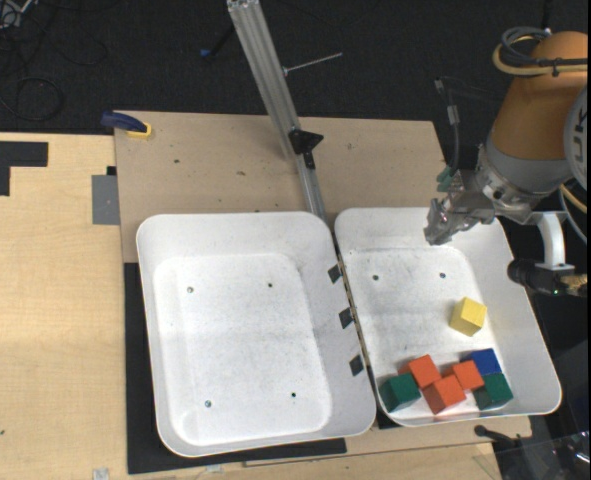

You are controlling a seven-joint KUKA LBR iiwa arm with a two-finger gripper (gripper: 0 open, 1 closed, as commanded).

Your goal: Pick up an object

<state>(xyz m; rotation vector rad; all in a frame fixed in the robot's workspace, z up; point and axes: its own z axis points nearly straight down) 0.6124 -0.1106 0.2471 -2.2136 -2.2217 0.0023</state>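
While the gripper (pixel 441 230) hovers, open or closed impossible to tell, yellow cube (pixel 467 315) tilted, alone in right bin (pixel 395 230).

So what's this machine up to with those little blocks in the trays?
A grey robot arm with an orange band reaches in from the right, and its claw hangs over the far end of the right-hand shallow white bin. Its job is to pick something up, but nothing shows in the claw. A small yellow cube sits alone mid-bin, and a cluster of orange, green and blue blocks huddles in the near corner. The left-hand shallow white bin sits alongside it.
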